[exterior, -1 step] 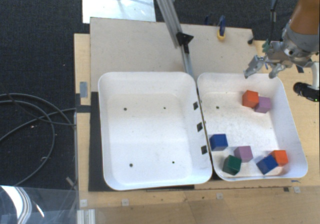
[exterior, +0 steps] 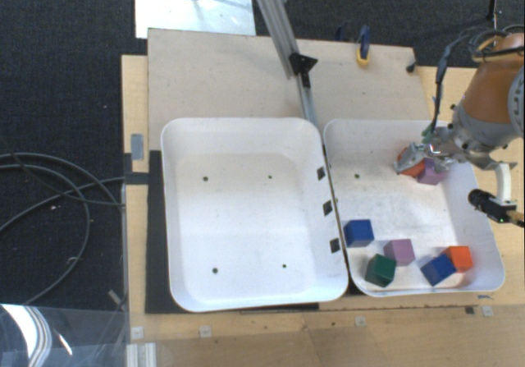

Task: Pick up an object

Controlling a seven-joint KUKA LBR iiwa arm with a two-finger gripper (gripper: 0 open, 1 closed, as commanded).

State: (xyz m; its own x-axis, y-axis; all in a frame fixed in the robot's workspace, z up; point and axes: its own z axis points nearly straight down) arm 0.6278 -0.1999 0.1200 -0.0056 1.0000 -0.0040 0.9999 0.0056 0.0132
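grasp step: the gripper [exterior: 423, 158] sits low over an orange block [exterior: 413, 167] and purple block [exterior: 430, 176] in the right bin [exterior: 492, 279]; i cannot tell its opening. next, lift straight up.

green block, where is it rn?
In the right bin, near its front edge: the green block sits just below the blue block and left of the purple block.

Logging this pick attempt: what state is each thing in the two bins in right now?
Gripper: down in the right bin, at the orange and purple blocks.
Orange block: at the gripper, grasp unclear.
Purple block: beside it, under the gripper.
Blue cube: resting loose.
Lilac cube: resting loose.
Green cube: resting, tilted.
Second blue cube: touching the orange cube.
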